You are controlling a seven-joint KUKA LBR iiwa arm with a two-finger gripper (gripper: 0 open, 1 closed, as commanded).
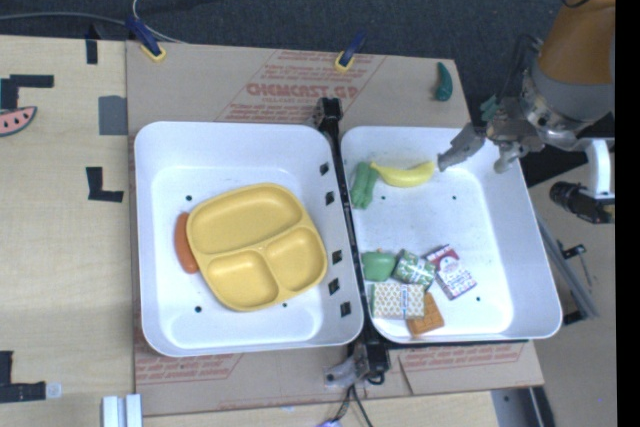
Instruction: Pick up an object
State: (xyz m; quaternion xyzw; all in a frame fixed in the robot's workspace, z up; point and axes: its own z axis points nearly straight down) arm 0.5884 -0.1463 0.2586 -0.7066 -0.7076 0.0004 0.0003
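Note:
My gripper (478, 158) hangs over the top right of the right bin (520, 245), its two fingers spread open and nothing between them. The left fingertip (448, 161) is at the right end of a yellow banana (403, 175); whether it touches I cannot tell. A green vegetable (362, 185) lies just left of the banana. At the bin's front lie a green lump (378, 265), a green packet (412, 269), a red-and-white packet (453, 276), a pale checked packet (395, 300) and an orange piece (428, 316).
The left bin (165, 165) holds a yellow divided plate (258, 245) with an orange sausage (185, 243) at its left edge. A small green object (442, 82) lies on the cardboard behind the right bin. Clamps (349, 53) hold the cardboard's back edge.

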